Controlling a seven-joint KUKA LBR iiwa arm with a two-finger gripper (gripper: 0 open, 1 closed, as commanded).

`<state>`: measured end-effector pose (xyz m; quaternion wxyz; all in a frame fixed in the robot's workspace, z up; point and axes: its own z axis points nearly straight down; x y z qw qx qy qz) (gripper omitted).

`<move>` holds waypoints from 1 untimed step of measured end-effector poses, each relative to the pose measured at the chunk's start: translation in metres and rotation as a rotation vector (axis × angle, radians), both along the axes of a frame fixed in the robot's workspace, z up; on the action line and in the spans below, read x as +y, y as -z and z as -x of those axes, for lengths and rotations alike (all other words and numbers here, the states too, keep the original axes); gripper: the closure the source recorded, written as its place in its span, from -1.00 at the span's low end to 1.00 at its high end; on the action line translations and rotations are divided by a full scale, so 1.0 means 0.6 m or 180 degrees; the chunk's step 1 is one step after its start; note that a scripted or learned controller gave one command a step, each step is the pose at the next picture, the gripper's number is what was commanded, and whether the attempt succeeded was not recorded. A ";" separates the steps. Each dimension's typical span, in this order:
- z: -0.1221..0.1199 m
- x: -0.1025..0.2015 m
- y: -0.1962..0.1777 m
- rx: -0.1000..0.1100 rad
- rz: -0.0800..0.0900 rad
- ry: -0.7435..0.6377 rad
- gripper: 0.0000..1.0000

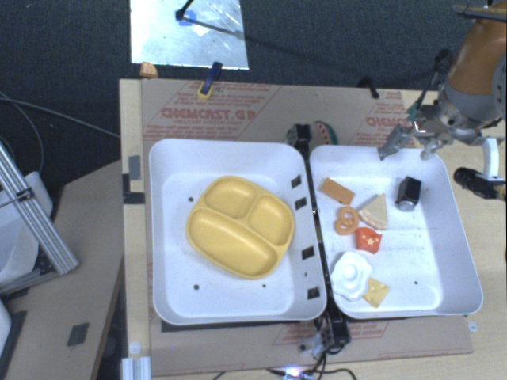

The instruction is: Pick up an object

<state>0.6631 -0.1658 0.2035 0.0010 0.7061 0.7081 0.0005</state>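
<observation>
Grey-armed, hovering over the right bin's (pixel 444 236) far edge with hand (pixel 412 141) spread open, gripping nothing. Approaching still, judging by position; black cylinder (pixel 408 192) lying just below, needing a descent and a squeeze.

Bright, even overhead light; glare whitens the foil sheet (pixel 190 22) beyond the bench's far edge; soft shadows in the bins; slight overall softness.

The right bin (pixel 444 260) is bare along its right and lower-right floor; toy food clusters at its left, a black cylinder (pixel 408 193) upper centre.
</observation>
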 end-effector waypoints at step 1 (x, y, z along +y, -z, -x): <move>0.134 -0.074 0.185 0.0015 -0.0002 0.0032 -1.00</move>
